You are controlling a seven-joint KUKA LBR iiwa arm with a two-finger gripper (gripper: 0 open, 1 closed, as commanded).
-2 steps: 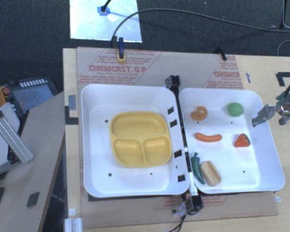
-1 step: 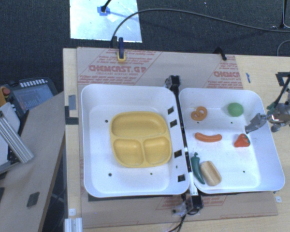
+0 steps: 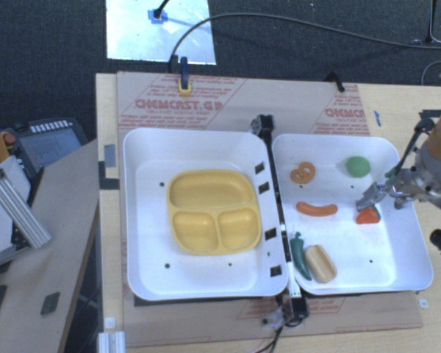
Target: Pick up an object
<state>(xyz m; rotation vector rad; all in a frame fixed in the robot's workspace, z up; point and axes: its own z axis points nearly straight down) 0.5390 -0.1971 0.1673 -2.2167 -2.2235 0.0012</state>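
Illumination is even and moderately bright, from overhead. Shadows are soft and short, falling close under the yellow tray (image 3: pixel 212 220) and along the white bins' (image 3: pixel 151 149) inner walls. The metal plate (image 3: pixel 160 19) at top shows strong glare. Focus is slightly soft overall, and colours appear somewhat washed. The dark floor (image 3: pixel 44 43) renders grainy.

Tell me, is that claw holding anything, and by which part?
It cannot be told. The claw sits right above the small red piece, but no grip on it is visible.
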